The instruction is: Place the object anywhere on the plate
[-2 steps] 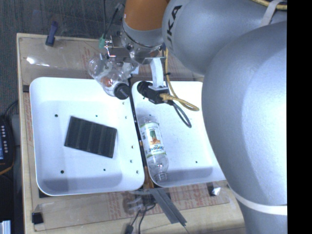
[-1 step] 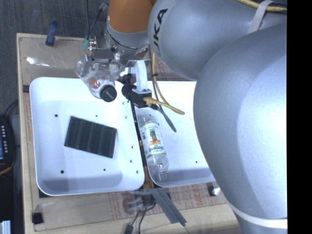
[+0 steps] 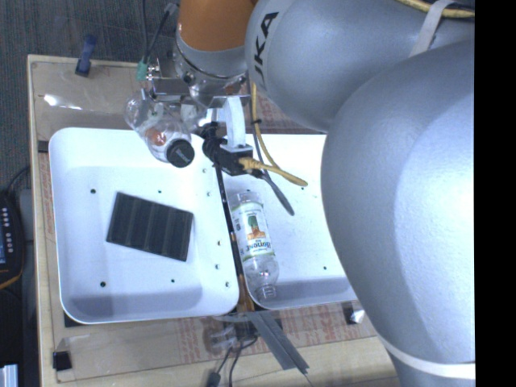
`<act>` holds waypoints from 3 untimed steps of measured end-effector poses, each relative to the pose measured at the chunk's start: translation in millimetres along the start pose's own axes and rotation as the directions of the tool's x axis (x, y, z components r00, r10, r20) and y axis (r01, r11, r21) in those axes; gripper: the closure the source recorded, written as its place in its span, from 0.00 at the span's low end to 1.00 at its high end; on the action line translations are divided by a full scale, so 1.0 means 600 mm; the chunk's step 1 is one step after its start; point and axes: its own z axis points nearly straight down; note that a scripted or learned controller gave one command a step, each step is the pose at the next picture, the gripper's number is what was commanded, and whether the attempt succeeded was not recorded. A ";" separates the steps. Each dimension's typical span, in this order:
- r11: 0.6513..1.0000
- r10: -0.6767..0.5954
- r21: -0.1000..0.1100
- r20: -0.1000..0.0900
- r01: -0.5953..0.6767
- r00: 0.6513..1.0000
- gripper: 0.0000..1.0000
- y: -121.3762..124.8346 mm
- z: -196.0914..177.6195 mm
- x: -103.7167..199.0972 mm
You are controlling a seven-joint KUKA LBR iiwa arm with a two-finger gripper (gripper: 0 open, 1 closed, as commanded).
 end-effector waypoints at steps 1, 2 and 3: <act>1.000 -0.006 0.007 0.003 0.006 1.000 1.00 0.002 -0.008 0.001; 1.000 -0.013 0.013 0.006 0.012 1.000 1.00 0.004 -0.016 0.002; 1.000 -0.018 0.018 0.009 0.018 1.000 1.00 0.006 -0.024 0.004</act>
